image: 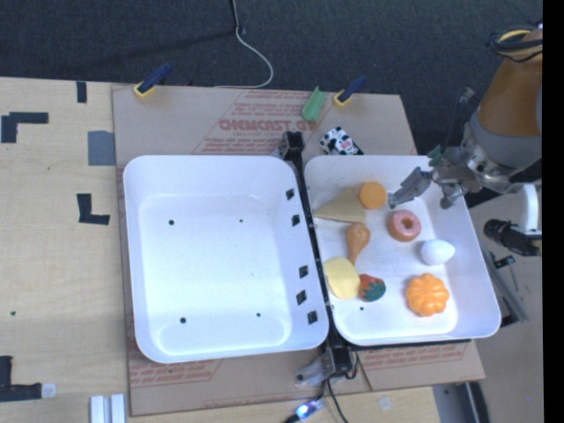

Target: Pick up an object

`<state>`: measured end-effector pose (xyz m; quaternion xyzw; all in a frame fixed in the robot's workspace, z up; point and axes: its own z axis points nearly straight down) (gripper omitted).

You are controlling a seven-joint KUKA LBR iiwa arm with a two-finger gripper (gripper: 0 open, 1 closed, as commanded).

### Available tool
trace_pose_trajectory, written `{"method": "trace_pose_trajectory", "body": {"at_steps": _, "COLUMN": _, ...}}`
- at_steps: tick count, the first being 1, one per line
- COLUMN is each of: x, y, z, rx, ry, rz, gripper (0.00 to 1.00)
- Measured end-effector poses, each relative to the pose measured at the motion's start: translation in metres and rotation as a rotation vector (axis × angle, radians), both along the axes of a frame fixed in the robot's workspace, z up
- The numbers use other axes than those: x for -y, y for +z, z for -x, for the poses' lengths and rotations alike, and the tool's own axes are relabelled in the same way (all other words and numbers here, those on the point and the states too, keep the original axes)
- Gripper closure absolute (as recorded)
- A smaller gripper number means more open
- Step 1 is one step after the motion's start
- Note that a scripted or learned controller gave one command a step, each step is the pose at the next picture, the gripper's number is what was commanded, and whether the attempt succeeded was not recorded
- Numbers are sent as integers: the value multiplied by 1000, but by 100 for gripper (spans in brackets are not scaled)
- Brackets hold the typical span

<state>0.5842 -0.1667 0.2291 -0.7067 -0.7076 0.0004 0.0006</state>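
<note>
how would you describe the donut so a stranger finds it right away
Look in the right-hand bin, near its far right side, just below the gripper. The donut lies there, above the white egg. It is the one pink ring with a hole in its middle.
</note>
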Motion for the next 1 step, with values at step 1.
{"method": "trace_pose_trajectory", "body": {"at_steps": 1, "x": -55, "y": -153, "z": -10, "rx": -6, "ry": 4, "rz": -1, "gripper": 0}}
